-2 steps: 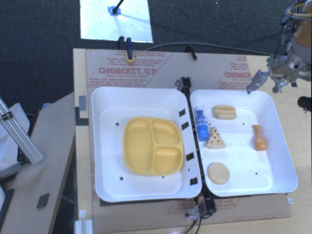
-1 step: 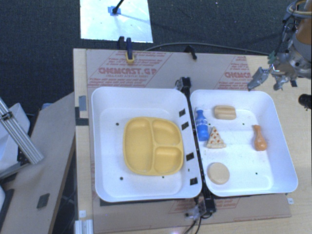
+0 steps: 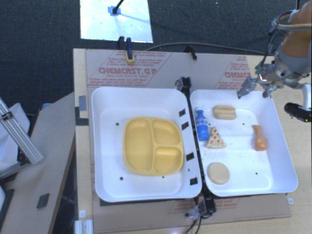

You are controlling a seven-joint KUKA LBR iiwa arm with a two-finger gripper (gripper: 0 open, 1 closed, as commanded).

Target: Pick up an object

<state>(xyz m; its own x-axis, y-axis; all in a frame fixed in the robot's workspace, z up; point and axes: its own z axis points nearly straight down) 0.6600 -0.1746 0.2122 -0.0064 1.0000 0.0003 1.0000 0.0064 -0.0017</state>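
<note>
Two white bins sit side by side on a wooden bench (image 3: 58, 130) over dark carpet. Nearest the camera in the right bin (image 3: 280, 177), a round tan biscuit (image 3: 218, 173) lies well below and left of the gripper (image 3: 257, 88). Farther back come a pizza slice (image 3: 215, 138), a blue bottle (image 3: 201, 125) against the dividing wall, and an orange drumstick (image 3: 259, 138) almost directly below the gripper. A tan bun (image 3: 224, 112) lies closest, just down-left of it. The left bin (image 3: 105, 101) holds a yellow tray (image 3: 153, 146), far to the gripper's left. At the right bin's far edge the gripper hangs, fingers spread apart, gripping nothing.
</note>
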